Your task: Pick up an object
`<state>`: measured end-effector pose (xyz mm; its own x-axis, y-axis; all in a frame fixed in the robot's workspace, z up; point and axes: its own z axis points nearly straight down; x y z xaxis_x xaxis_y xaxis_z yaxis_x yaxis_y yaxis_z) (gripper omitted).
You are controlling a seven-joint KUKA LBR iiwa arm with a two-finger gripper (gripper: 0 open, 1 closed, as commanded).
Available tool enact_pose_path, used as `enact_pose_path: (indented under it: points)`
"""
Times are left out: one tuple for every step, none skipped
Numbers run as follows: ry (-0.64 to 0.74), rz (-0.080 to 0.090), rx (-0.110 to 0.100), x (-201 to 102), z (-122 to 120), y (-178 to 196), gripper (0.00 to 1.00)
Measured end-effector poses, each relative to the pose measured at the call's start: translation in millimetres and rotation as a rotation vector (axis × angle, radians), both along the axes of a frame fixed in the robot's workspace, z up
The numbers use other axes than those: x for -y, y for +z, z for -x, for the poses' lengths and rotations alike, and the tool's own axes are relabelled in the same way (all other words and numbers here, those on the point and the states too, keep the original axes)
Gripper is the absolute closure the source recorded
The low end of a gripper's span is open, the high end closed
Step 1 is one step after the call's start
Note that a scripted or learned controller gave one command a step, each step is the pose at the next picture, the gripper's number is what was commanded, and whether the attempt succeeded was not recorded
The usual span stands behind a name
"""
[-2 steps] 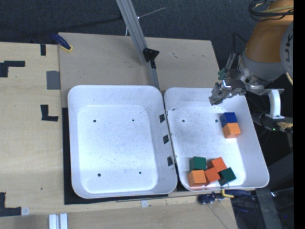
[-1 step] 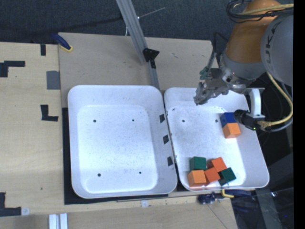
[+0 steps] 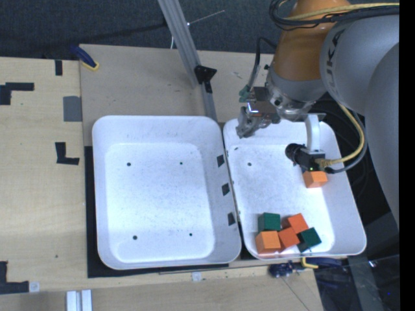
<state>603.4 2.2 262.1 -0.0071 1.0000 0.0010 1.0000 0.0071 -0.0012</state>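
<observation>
Several small blocks lie in the right bin (image 3: 272, 180). A lone orange block (image 3: 315, 179) rests near its right wall. At the near end sits a cluster: a green block (image 3: 269, 222), an orange block (image 3: 268, 241), two more orange blocks (image 3: 297, 223) (image 3: 288, 238) and a dark green block (image 3: 310, 238). My gripper (image 3: 248, 128) hangs over the far left corner of the right bin, well away from all the blocks. I see nothing held in it.
The left bin (image 3: 155, 190) stands beside the right one, sharing a ridge (image 3: 227, 186). A slanted metal pole (image 3: 185, 37) crosses behind the bins. A black cable fitting (image 3: 298, 154) on the arm hangs above the lone orange block.
</observation>
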Motion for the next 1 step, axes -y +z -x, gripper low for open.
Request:
enact_pose_path:
  points:
    - [-0.001, 0.000, 0.001, -45.3, -22.5, -0.2, 1.00]
